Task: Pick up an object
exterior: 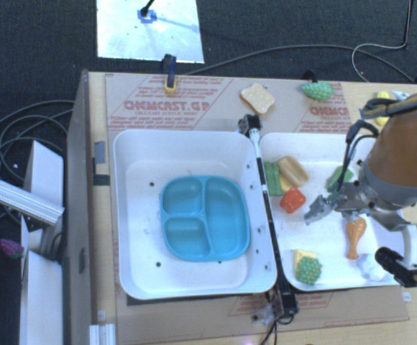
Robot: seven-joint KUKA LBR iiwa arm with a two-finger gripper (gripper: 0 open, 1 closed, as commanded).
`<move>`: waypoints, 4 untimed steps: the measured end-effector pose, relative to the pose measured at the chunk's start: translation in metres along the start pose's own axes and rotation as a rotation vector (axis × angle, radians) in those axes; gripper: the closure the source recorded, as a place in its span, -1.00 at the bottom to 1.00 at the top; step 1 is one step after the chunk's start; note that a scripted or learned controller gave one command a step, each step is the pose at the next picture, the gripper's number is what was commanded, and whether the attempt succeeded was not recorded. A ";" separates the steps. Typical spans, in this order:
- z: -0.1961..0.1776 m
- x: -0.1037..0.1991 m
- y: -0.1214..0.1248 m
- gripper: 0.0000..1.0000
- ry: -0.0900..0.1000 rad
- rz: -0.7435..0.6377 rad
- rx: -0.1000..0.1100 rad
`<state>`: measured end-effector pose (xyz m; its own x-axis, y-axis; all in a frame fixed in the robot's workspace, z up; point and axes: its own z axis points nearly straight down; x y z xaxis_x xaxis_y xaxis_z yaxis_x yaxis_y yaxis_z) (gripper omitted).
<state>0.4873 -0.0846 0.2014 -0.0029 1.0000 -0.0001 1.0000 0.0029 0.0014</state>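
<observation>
Tool (322, 208) over right bin (316, 146), beside red toy (292, 200), nothing visibly held

A light blue divided tray (205, 218) sits in a white bin (133, 192), while the other white bin (323, 149) shows a red pepper (292, 200), an orange drumstick (354, 236) and a green broccoli (308, 269).

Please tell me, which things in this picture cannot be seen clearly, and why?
- Gripper: small and blurred in the camera view; whether it is open or shut cannot be told.
- Right bin: its right part is covered by the arm.
- Green object behind the wrist: partly hidden, kind unclear.
</observation>
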 end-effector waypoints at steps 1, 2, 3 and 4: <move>0.032 -0.004 0.069 -1.00 0.000 0.000 0.000; 0.105 -0.014 0.110 -1.00 0.000 0.000 0.002; 0.115 -0.005 0.163 -1.00 -0.002 -0.002 -0.001; 0.117 -0.005 0.099 -1.00 0.000 0.001 0.001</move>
<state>0.5868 -0.0890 0.0842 -0.0015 1.0000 -0.0004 1.0000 0.0015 0.0005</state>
